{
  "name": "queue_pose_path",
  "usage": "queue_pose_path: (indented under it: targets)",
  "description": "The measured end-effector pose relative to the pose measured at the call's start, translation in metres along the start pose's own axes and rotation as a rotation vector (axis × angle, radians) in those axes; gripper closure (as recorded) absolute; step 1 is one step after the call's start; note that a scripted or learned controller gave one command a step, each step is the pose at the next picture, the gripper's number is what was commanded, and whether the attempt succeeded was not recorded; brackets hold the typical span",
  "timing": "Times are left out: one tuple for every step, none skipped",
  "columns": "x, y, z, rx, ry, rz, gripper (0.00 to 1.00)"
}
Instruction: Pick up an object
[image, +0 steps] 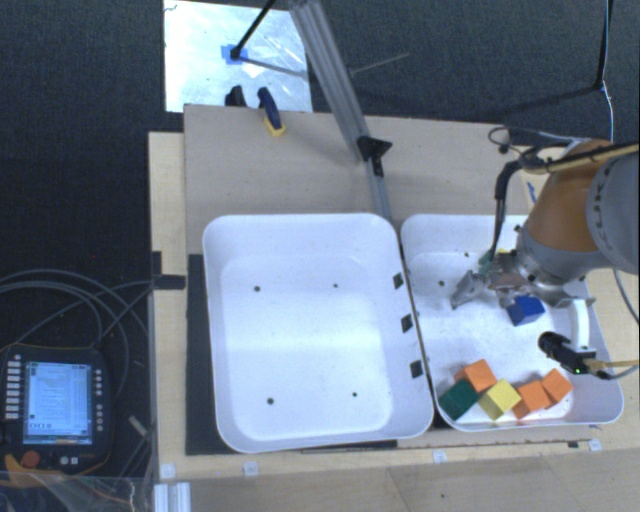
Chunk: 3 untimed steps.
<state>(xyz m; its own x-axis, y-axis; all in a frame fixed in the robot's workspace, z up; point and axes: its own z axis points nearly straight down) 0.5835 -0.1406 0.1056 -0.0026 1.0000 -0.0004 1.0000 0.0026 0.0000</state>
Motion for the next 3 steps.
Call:
queue_pose_path:
  targets:
    - [0.0, 0.001, -0.012, -0.004, 0.0, -0.002, 1.0]
    - [0.009, 0.006, -0.062, -0.007, -0.001, -0.003, 1.0]
    - [0.008, 0.008, -0.117, -0.008, -0.001, -0.003, 1.0]
